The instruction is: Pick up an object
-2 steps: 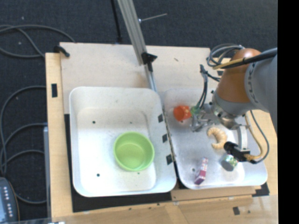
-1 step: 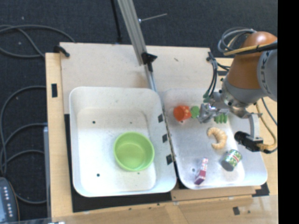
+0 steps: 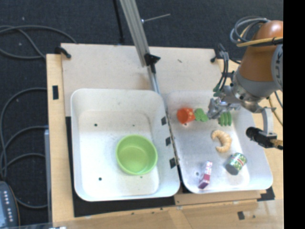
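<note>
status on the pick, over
Gripper low in right bin, at the green pieces beside the orange toy. No hold visible. Croissant, can, pink carton lie apart.

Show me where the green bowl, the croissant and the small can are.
green bowl (image 3: 137, 155), camera view, inner floor.
croissant (image 3: 222, 140), camera view, middle of its curve.
small can (image 3: 236, 163), camera view, its side.

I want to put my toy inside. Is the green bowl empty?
Yes, empty. The green bowl sits upright in the left bin, and its inside shows plain green.
</note>
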